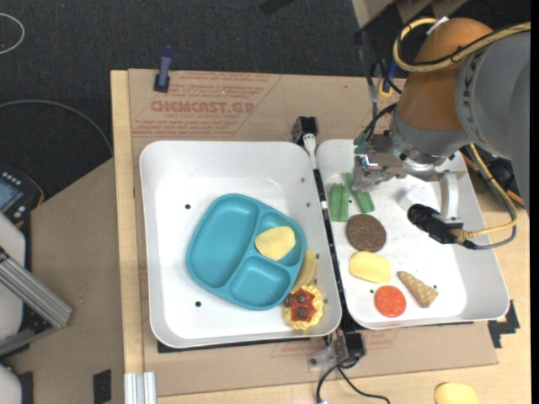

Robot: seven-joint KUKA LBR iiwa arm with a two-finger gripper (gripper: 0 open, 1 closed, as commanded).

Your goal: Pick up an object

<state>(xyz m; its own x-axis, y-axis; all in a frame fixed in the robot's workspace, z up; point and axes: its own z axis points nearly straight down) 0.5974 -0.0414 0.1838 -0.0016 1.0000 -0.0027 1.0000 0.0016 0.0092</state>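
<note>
Green pieces (pixel 338 202) are seen lying in the right bin (pixel 472 310), against its left wall, just beneath the end effector (pixel 365 175), whose spread cannot be told. A grasp could be spoiled by the wall blocking one side.

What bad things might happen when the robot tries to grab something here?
The gripper hangs over the green pieces right by the bin wall, so it might bump the wall or just push them. The brown round piece and the yellow piece nearly touch, so grabbing one might nudge the other.
</note>
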